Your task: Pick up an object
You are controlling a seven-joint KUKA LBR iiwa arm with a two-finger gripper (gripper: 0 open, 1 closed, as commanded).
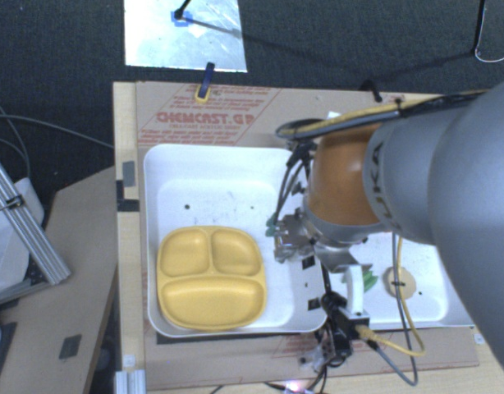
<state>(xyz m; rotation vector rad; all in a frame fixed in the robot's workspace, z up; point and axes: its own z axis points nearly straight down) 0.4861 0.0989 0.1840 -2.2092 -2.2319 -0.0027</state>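
My gripper [288, 241] hangs by the left bin's [204, 164] right wall, hidden under the wrist, so I can't tell its opening. The yellow plate [211, 279] lies just to its left, and a green piece [368, 279] and tan disc [400, 284] to its right.

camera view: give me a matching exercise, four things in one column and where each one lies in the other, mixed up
Things
1. yellow three-compartment plastic plate
2. small round tan disc
3. small blue and yellow stick-shaped object
4. shiny silver sheet

Places
A. on the brown cardboard beyond the bins
B. in the white bin at the view's right
C. on the dark floor at the top
D. in the white bin at the view's left

Pairs: 1-D, 2-B, 3-A, 4-C
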